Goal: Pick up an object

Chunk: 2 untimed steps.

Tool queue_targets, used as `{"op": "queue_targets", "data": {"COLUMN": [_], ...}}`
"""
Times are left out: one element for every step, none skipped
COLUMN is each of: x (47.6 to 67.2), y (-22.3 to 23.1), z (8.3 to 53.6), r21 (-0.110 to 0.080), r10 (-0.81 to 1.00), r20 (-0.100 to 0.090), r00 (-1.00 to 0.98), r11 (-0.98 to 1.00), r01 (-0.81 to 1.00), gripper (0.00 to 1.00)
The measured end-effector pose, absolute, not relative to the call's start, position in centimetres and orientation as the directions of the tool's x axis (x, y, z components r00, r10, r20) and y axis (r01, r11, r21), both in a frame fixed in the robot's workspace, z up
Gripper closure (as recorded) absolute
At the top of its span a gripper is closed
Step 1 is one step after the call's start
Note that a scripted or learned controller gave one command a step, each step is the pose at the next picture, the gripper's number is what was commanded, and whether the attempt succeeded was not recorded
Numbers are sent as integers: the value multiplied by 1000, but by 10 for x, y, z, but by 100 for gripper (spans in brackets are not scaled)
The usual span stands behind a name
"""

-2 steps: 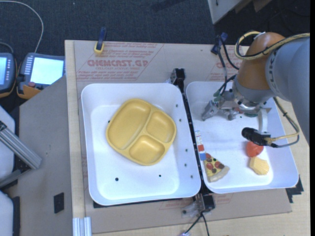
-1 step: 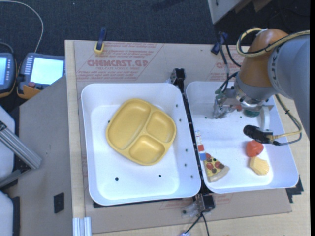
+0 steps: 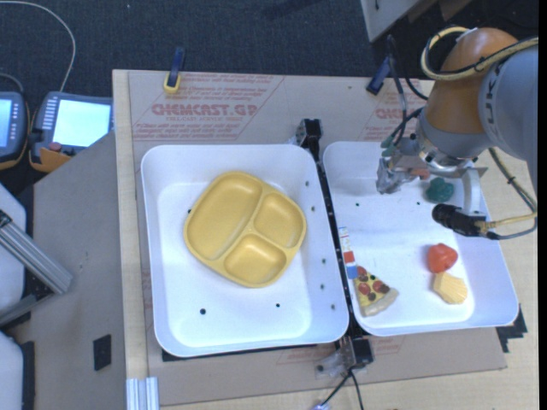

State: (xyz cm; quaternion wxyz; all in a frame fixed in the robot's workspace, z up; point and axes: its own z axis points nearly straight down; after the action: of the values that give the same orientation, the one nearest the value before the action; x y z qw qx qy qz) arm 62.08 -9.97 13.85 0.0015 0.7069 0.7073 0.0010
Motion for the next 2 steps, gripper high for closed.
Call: {"op": "queue_targets", "data": {"x": [626,629], "y": [-99,-104], "z": [182,243], "r21": [5,5], "r10": [1000,1000], "r20": [-1,-1], "r00": [-1,-1], "r11": [1,1], "r01": [1000,1000], "gripper": [100,100]}}
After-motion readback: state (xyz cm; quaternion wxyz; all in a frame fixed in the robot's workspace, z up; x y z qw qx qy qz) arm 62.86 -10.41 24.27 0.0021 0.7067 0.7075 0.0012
